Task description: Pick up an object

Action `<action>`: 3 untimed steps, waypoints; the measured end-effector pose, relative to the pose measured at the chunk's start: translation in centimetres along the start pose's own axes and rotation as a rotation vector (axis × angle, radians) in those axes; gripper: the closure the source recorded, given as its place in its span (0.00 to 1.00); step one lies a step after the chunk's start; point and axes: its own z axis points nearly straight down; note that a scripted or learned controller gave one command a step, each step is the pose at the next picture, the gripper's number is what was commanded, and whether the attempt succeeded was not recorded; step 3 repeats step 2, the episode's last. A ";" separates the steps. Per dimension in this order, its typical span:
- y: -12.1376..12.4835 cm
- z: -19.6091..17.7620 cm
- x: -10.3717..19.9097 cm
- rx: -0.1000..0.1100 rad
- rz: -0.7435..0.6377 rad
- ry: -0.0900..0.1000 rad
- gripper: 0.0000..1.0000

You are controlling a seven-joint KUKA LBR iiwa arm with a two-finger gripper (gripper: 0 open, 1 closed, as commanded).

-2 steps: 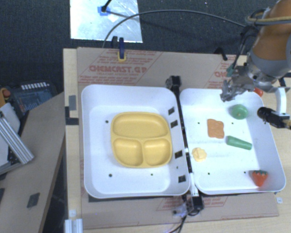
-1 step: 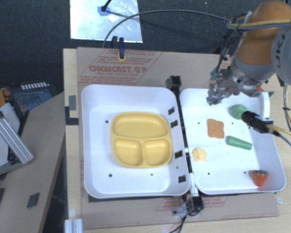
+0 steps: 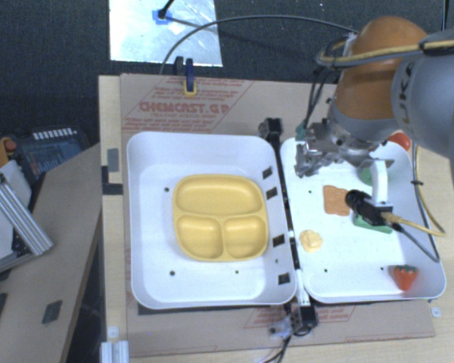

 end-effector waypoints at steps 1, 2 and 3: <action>-2.4 -0.7 4.9 -0.001 -0.001 0.001 1.00; -4.4 1.2 9.2 0.000 0.000 0.000 1.00; -4.4 1.2 9.2 0.000 0.000 0.000 1.00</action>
